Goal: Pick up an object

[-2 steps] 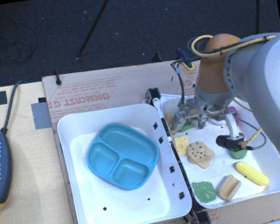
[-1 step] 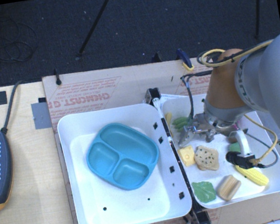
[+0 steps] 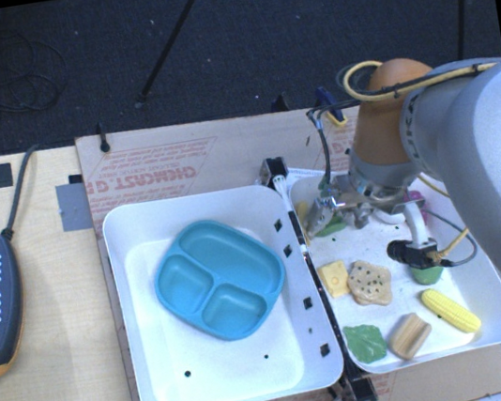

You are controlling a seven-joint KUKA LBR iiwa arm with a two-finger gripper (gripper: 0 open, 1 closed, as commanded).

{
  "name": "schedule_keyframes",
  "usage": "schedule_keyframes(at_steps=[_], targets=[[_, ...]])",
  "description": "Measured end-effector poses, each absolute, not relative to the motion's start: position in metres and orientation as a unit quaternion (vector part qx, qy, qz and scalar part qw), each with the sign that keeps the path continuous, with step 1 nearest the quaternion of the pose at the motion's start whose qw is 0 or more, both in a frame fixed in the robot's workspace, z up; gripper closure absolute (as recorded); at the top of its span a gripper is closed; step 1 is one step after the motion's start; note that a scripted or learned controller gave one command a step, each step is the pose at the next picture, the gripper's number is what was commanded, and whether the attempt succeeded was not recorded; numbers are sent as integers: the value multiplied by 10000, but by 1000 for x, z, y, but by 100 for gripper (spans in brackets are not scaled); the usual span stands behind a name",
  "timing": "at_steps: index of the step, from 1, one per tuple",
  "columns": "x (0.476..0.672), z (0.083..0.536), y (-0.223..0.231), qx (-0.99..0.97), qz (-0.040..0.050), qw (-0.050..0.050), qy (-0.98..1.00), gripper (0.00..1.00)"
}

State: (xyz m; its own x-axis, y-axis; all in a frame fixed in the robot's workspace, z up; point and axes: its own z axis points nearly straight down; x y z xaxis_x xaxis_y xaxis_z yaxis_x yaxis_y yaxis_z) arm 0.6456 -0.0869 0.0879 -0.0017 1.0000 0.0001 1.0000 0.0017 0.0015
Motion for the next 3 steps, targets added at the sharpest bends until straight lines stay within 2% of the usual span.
schedule_keyframes(at_steps=[1, 2, 3], targets=[[643, 87, -83, 7071, -10, -8, 7071, 0], [565, 89, -175, 7101, -19, -17, 7041, 0], [515, 89, -211, 7083, -2, 1, 7060, 0]])
